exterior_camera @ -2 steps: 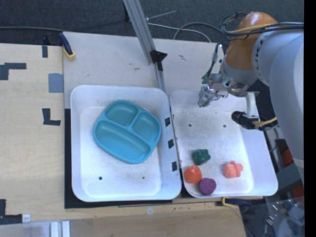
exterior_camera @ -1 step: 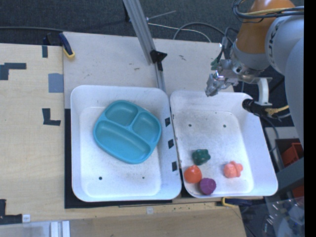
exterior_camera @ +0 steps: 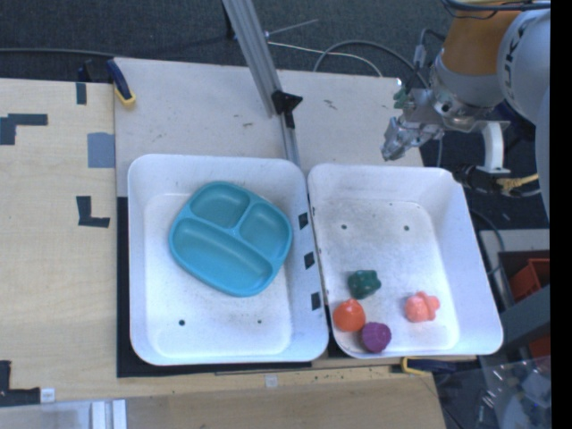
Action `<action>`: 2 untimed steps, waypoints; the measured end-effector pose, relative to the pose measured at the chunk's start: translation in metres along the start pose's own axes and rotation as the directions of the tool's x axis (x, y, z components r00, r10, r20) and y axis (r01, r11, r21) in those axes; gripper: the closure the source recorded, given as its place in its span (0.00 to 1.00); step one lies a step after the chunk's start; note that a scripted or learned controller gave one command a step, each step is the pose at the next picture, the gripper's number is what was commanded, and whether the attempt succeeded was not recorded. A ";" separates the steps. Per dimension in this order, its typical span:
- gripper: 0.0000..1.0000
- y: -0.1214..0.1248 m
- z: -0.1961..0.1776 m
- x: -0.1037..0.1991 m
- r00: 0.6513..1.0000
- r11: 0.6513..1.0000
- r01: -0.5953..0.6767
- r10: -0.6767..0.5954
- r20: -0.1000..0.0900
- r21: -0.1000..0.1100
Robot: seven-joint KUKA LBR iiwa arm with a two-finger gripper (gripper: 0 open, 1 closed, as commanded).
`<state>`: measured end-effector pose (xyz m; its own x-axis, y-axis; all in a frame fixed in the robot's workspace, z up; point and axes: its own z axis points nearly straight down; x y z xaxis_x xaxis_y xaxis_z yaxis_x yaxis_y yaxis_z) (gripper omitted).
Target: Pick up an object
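End effector (exterior_camera: 399, 143) above right bin (exterior_camera: 465, 206) far rim, finger state unclear, four toys (exterior_camera: 364, 283) crowding near edge

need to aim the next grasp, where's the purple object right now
The purple object lies in the right-hand bin, at its near edge, just right of the orange-red piece and below the dark green one.

The pale wooden bench (exterior_camera: 197, 123) bears two white bins (exterior_camera: 147, 239) side by side.

So the right bin's near end has four small toys: dark green one (exterior_camera: 364, 283), orange-red (exterior_camera: 349, 315), purple (exterior_camera: 375, 336), and salmon-pink (exterior_camera: 421, 307) further right.
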<state>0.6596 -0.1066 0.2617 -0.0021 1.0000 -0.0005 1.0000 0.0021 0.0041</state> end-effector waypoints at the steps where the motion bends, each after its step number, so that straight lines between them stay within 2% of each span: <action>1: 1.00 -0.025 0.010 0.042 1.000 1.000 0.002 -0.002 -0.001 0.007; 2: 1.00 -0.048 0.008 0.095 1.000 1.000 0.004 -0.004 -0.002 0.007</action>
<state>0.6114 -0.0119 0.2534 -0.0063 1.0000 0.0017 1.0000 0.0063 -0.0030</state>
